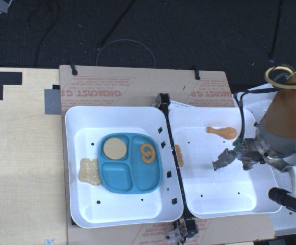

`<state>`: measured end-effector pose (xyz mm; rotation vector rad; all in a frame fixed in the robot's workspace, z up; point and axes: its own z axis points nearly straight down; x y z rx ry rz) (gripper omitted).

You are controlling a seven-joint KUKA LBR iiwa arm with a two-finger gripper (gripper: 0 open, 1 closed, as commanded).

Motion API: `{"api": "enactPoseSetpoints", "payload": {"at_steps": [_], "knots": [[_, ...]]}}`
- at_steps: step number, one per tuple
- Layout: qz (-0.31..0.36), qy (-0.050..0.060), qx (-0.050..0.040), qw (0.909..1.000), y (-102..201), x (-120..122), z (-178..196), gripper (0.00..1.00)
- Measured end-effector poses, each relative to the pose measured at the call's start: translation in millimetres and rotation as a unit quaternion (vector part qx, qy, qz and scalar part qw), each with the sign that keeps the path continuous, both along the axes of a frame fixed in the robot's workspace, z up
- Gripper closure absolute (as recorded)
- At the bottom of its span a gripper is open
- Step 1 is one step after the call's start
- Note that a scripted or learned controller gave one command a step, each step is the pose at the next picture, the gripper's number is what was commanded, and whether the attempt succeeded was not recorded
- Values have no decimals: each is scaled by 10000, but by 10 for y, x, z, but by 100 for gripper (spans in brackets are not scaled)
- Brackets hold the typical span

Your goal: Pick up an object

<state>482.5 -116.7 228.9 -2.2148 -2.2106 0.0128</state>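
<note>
The surface (pixel 20 162) carries two white bins, and the black divider (pixel 171 157) between them serves as the landmark; the left bin (pixel 87 121) lies on one side of it, the right bin (pixel 209 208) on the other; the arm (pixel 283 119) comes in over the far edge of the right bin, well away from the divider.

In the left bin, just beside the divider, sits a blue compartment tray (pixel 130 180); its compartment farther from the divider holds a round tan disc (pixel 114 148), the one nearer the divider a pretzel-shaped piece (pixel 147 153); a pale flat piece (pixel 89 171) lies against the tray's far side from the divider.

In the right bin, an orange drumstick-shaped toy (pixel 222 131) lies well apart from the divider, towards the back; a small orange bit (pixel 178 156) rests touching the divider itself.

The end effector (pixel 224 161) hangs low over the right bin's floor, between the divider and the arm, near the drumstick toy but not over it; whether it is spread or pressed together I cannot tell, and nothing shows in it.

The drumstick looks the likeliest target; to do it well, the end effector should centre over the narrow handle, close across its width, and descend fully to the floor; the rounded head may slip.
</note>
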Motion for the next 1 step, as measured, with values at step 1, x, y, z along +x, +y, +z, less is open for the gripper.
{"api": "enactPoseSetpoints", "payload": {"at_steps": [1], "knots": [[9, -50, -8, 10000, -2, 21, 45, 0]]}}
